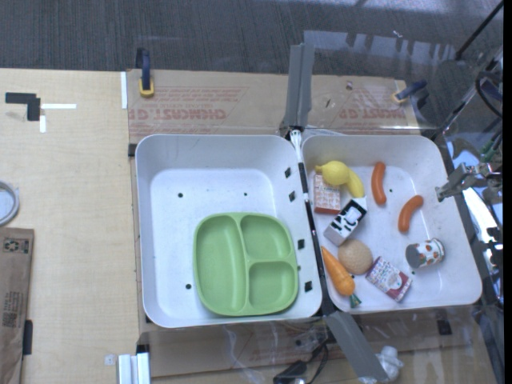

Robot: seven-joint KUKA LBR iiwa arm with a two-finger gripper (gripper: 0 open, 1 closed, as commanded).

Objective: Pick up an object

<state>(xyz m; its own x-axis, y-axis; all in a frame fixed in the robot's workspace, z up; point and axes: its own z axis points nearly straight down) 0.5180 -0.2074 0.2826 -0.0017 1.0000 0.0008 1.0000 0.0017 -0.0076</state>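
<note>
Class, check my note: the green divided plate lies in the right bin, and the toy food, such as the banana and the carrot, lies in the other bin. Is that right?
One slip: the camera view shows the green divided plate in the left bin, not the right. The banana and the carrot lie in the other bin, the right bin.

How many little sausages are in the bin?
2. One sausage lies near the right bin's back, right of the banana; the other sausage lies just right of and nearer than it.
</note>
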